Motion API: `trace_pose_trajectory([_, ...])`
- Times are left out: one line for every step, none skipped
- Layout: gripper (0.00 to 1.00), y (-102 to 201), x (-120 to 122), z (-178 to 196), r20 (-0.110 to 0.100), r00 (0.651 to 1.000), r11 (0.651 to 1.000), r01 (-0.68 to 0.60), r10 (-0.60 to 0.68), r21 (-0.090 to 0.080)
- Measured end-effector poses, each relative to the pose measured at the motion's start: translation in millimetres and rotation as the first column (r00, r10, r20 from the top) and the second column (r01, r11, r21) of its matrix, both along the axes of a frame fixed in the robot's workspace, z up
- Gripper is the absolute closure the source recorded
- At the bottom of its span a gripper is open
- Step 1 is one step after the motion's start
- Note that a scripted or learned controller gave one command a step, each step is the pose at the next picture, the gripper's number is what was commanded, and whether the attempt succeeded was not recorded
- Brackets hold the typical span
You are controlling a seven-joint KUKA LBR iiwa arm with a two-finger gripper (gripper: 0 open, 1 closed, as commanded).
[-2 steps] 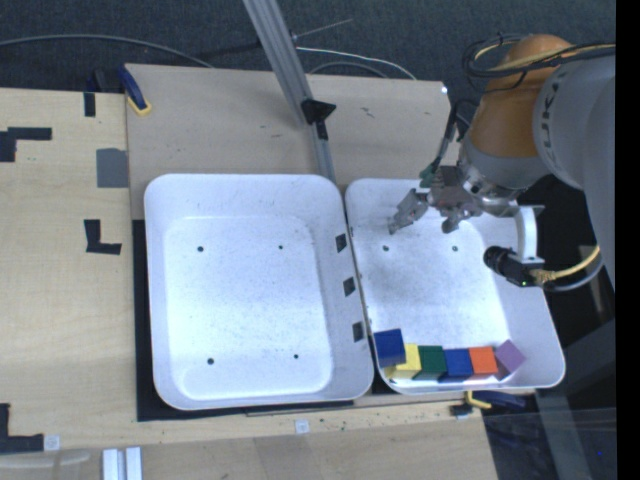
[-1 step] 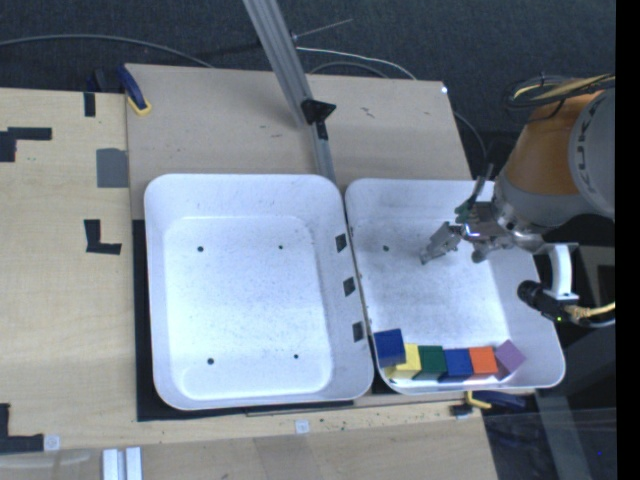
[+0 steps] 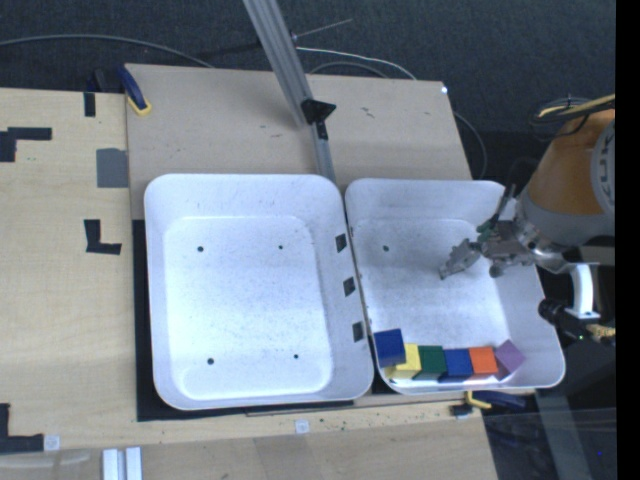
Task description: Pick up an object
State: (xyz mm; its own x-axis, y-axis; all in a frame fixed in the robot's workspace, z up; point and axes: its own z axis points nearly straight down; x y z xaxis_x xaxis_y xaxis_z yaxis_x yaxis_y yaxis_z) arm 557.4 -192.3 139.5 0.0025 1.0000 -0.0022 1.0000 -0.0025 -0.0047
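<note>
Bench carries two shallow white bins side by side. Left bin has only a bare floor with small dark dots. Right bin holds all the pickable stuff.

Arm comes in over the right bin's right edge, orange band showing, wrist low over the bin. Gripper sits mid-bin, toward the right wall, pointing left and down at bare floor. Whether it is wide or narrow: cannot tell at this size. Nothing is seen held.

Objects sit in a row along the right bin's near edge, touching or nearly so: blue block at the near-left corner on top of a yellow block, then green block, second blue block, orange block, purple block closest to the near-right corner.

Progress: judged early or mid-try. No object lifted, the row looks undisturbed, and the gripper is well apart from it. Left: reach the near edge, close on one block, lift it. The tight packing against the wall likely makes that grasp awkward.
</note>
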Motion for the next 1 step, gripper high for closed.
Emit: trace_pose_trajectory([0.00,4.0,52.0,-50.8,0.003,1.000,1.000,-0.007,0.007,0.002])
